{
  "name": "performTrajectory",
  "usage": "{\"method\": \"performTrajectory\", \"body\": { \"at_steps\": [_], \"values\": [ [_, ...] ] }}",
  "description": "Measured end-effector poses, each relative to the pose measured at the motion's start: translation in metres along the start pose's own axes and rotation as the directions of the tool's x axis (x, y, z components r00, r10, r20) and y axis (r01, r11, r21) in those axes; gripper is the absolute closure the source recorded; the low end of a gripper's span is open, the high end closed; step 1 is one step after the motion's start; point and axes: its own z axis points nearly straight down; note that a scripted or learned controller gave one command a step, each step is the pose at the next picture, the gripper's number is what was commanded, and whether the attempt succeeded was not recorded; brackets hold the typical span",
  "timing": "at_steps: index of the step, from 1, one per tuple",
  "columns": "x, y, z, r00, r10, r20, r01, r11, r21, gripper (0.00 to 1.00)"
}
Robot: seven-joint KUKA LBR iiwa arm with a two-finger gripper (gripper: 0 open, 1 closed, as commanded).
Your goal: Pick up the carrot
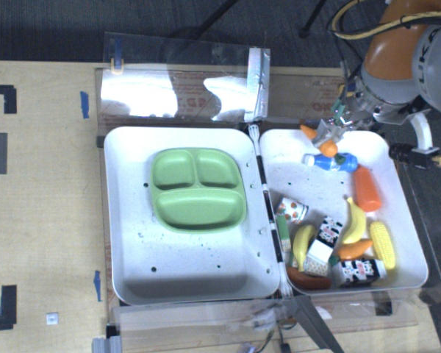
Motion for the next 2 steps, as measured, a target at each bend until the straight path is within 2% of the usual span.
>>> {"method": "performTrajectory", "body": {
  "at_steps": [1, 2],
  "values": [
    [-0.023, -0.024, -0.012, 1.000, -0.008, -0.001, 0.008, 1.000, 0.001, 1.00],
    [-0.038, -0.078, -0.018, 1.000, 0.001, -0.001, -0.001, 1.000, 0.000, 1.00]
  ]
}}
